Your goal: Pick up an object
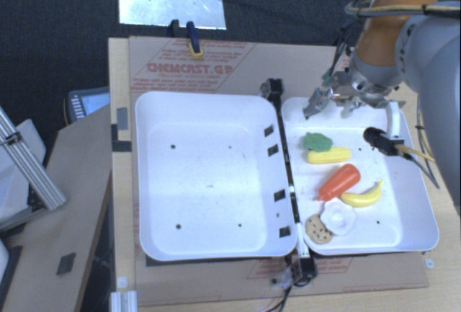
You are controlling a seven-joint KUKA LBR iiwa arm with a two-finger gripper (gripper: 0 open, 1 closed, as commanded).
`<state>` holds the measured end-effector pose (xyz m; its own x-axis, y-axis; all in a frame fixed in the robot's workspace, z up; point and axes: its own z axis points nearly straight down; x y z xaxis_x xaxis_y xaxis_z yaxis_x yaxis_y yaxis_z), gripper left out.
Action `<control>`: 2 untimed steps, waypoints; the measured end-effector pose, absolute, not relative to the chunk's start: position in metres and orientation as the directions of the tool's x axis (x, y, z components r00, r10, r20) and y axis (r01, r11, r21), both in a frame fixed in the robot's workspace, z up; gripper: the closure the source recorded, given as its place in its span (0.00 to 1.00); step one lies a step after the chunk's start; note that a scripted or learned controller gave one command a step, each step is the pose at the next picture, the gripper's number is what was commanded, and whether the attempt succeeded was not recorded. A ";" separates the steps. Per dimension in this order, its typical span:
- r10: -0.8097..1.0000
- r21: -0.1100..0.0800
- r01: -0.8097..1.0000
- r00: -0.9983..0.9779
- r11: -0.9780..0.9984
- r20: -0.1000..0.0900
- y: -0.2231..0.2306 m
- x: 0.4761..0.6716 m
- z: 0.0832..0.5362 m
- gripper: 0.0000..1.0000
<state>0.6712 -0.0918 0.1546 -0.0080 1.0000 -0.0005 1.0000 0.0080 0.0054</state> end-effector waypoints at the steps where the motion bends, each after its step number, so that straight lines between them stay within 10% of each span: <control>1: 1.000 0.001 1.000 0.003 -0.003 -0.001 -0.128 0.612 0.193 0.00; 2: 1.000 0.008 1.000 -0.005 0.005 -0.002 -0.146 0.666 0.203 0.00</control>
<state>0.6664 -0.1457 0.2025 -0.0047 1.0000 -0.0023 1.0000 0.0047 0.0083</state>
